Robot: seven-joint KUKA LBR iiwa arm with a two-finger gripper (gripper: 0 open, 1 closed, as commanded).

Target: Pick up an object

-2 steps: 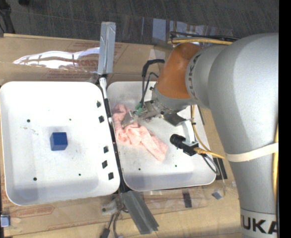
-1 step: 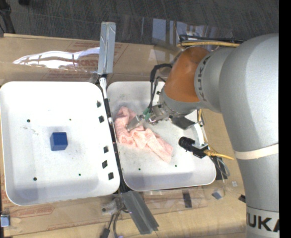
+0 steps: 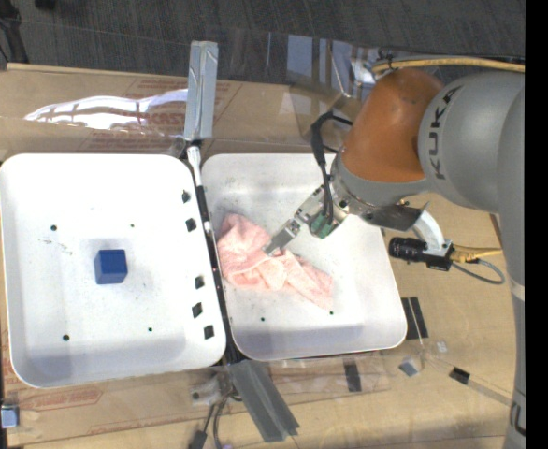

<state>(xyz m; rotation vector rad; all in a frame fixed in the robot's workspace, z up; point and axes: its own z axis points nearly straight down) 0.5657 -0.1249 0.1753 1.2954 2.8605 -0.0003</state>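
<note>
Crumpled pink cloth (image 3: 269, 262), right bin: soft, light, best pinched at a raised fold. Tool (image 3: 281, 242) touching; opening cannot be told.

You are looking at two white bins: the left bin (image 3: 31, 251) holds a solid blue cube (image 3: 111, 266), and the right bin (image 3: 367, 297), speckled with small dark marks, holds a pale pink crumpled cloth (image 3: 269, 262). Above that cloth the grey arm (image 3: 475, 138) wears its orange band (image 3: 391, 124), and its gripper (image 3: 283, 241) shows metallic grey with a green patch. The bench (image 3: 87, 101) around the bins is brown cardboard.
</note>
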